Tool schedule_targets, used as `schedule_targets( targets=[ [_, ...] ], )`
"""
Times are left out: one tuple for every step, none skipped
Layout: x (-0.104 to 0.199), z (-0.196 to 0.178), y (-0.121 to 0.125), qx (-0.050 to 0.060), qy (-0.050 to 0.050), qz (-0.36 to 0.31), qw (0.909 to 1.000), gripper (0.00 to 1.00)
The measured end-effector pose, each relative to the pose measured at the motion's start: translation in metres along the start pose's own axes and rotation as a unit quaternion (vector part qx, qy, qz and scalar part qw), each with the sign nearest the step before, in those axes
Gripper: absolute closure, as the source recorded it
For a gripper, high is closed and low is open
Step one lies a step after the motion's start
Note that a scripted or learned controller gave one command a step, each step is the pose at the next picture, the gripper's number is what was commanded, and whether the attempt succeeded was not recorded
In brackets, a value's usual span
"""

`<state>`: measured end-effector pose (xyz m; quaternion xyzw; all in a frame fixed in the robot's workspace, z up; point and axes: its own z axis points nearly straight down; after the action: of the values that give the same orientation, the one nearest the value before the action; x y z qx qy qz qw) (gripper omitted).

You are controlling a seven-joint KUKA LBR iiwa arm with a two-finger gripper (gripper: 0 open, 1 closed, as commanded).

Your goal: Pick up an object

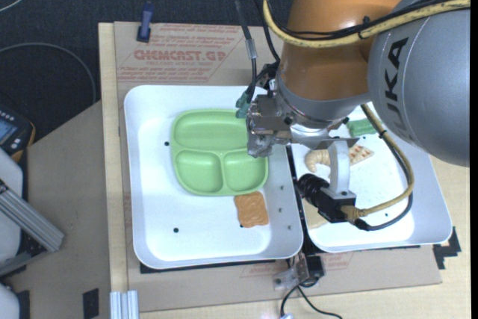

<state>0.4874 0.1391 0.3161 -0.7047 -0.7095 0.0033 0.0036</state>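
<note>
In the left bin (149, 160) lies a light green divided plate (213, 157), and an orange-brown toast-like piece (252, 209) rests just in front of it. The right bin (426, 217) holds a tan curled piece (321, 158), a white piece with orange marks (361, 153) and a green item (361, 127), all partly covered by the arm. My gripper (258, 140) hangs over the plate's right rim, near the wall between the two bins. Its metal body hides the tips.
The big orange and grey wrist (336, 33) overhangs the right bin's back half. Both bins stand on a cardboard sheet (179, 48) with red print, and a blue clip (144, 22) sits at its back left corner.
</note>
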Motion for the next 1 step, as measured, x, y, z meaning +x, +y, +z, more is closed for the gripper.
schedule_targets(
  targets=[
    [-0.0517,0.0800,-0.0097,0.001,-0.002,0.007,1.0000,1.00]
  ],
)
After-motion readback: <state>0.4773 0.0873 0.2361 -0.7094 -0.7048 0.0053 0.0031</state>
